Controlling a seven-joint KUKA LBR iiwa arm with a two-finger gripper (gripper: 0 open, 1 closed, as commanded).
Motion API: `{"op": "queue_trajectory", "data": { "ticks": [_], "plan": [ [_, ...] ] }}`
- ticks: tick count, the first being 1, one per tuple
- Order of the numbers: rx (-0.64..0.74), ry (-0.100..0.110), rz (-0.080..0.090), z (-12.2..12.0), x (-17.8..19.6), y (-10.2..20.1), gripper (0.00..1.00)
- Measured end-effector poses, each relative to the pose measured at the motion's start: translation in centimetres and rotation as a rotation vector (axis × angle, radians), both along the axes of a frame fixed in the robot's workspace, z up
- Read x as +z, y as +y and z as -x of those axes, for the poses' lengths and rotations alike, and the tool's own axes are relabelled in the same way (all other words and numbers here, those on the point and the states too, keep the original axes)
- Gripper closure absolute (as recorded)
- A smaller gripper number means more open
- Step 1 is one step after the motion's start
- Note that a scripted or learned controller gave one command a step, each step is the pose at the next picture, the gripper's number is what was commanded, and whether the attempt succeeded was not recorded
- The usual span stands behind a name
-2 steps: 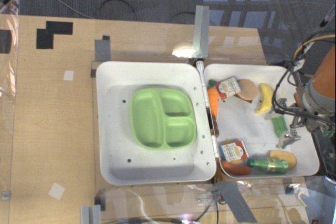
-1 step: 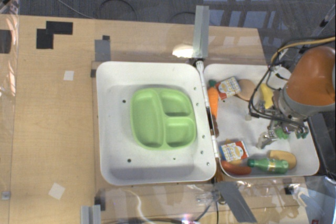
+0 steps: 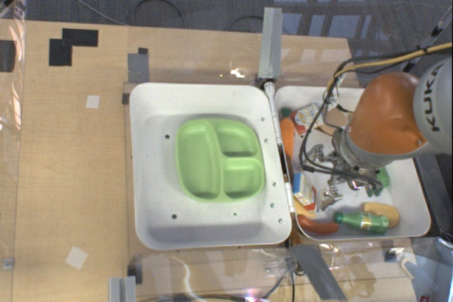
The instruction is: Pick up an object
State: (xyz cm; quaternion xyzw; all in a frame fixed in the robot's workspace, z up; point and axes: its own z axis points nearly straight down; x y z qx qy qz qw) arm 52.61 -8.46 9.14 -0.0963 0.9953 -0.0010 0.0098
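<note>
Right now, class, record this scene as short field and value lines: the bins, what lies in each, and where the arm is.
left bin: holds a green divided plate, upright, near the bin's middle
right bin: holds a clutter of small items
green bottle: lying on its side near the front wall
orange carrot-like piece: along the left wall
red piece: front left corner
arm: over the right bin, orange band above the wrist
gripper: low among the items; finger state cannot be told
held object: none visible
</note>
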Motion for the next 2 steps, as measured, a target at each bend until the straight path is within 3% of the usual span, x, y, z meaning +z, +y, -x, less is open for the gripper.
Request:
{"op": "queue_trajectory", "data": {
  "ticks": [1,2],
  "plan": [
    [0.120,0.004,0.004,-2.6,0.0,0.0,0.00],
    [0.079,0.001,0.005,1.6,0.0,-4.7,0.00]
  ]
}}
